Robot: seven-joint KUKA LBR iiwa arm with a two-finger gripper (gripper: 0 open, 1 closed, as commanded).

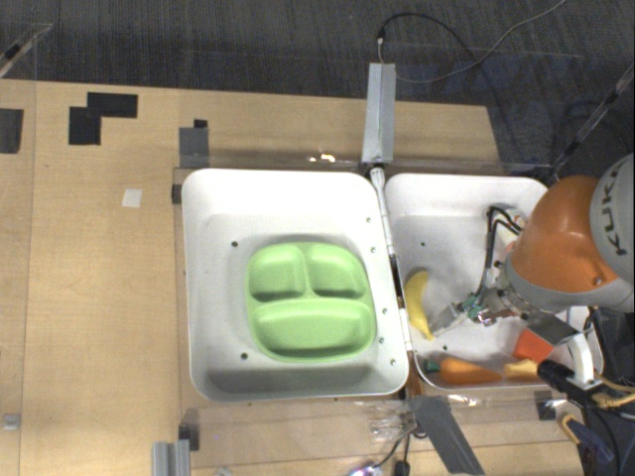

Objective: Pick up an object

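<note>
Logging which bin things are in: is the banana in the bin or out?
In. The banana lies on the floor of the right bin, near its left wall, left of the hand.

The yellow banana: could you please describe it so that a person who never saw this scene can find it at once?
Look in the right bin, the one where the arm reaches in. The banana lies against that bin's left wall, near the divider between the two bins, just left of the gripper. It is the only curved, plain yellow thing; the carrot-like object below it is orange.
</note>
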